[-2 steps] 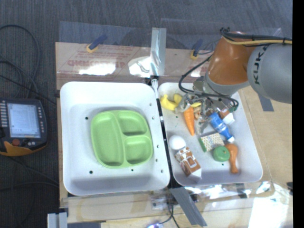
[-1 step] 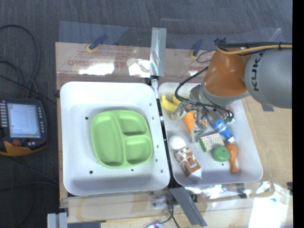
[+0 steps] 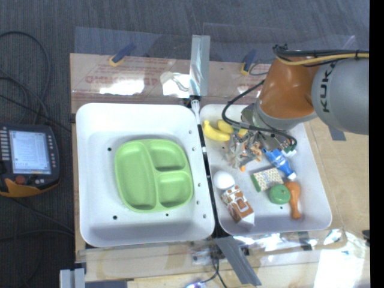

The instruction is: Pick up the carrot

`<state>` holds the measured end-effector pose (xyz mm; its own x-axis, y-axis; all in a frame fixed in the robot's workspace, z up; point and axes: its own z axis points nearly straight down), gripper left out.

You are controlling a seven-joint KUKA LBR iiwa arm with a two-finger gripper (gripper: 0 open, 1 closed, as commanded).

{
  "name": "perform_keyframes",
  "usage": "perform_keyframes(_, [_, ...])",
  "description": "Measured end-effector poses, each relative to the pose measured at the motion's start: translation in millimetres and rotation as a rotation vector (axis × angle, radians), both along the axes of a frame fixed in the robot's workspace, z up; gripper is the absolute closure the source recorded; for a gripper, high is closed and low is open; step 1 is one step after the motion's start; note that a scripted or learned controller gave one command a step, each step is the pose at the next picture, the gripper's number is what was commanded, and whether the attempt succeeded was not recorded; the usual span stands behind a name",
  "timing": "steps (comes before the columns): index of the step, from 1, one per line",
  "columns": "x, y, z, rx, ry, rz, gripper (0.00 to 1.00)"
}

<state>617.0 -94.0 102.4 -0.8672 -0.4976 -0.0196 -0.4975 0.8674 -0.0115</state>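
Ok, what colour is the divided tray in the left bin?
Light green; the divided tray shows plainly in the camera view, lying in the white left bin.

Tool (image 3: 245,152) fingers indistinct — lost in clutter; arm (image 3: 336,95) cut off at right edge; banana (image 3: 216,131) partly covered by wrist.

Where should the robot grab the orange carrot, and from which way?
Probably around the middle of the orange carrot, coming straight down. It lies flat and long near the right bin's lower right corner, with the green round lid at its left, so fingers should close across its narrow width.
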Motion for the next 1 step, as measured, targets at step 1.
perform_keyframes(1, [4.3, 20.6, 124.9, 0.005, 0.015, -0.237, 1.00])
